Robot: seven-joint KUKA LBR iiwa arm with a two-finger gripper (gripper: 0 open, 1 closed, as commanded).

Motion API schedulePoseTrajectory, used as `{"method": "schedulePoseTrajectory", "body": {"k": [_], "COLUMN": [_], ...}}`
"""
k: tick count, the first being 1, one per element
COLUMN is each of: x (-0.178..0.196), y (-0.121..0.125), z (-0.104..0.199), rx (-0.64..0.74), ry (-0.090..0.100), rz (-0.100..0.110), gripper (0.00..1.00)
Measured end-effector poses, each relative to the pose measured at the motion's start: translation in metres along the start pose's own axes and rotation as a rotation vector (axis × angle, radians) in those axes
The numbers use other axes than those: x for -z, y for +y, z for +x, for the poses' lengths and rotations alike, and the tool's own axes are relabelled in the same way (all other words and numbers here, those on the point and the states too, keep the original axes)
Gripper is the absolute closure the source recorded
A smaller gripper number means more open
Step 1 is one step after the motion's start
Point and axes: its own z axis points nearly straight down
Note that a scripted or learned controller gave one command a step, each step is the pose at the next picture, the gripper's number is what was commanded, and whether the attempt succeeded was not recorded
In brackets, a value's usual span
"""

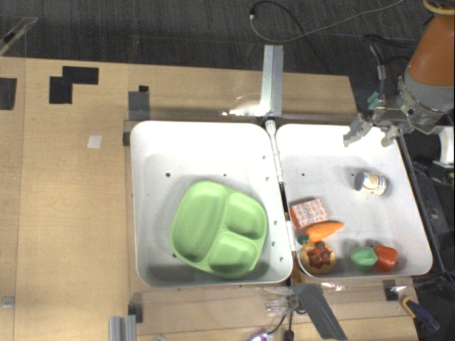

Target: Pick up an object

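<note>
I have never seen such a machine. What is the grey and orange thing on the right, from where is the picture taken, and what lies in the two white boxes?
It is a robot arm with a two-finger gripper whose jaws stand open and hold nothing, hovering over the far edge of the right bin. One camera looks down on the bench from above, at a slant. The left bin holds a green tray with three compartments. The right bin holds small things: a can lying on its side, a red-and-white packet, a carrot, a small bowl, a green piece and a red piece.
</note>
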Motion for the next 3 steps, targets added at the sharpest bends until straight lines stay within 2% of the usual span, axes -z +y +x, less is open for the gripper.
{"method": "schedulePoseTrajectory", "body": {"k": [1,2,3], "x": [-0.133,-0.148,-0.139], "y": [-0.007,-0.038,-0.036], "z": [-0.055,-0.052,-0.051], "rx": [-0.054,-0.080,-0.079], "ry": [0.000,-0.001,-0.001], "rz": [0.001,-0.012,-0.015], "gripper": [0.00,0.00,1.00]}}
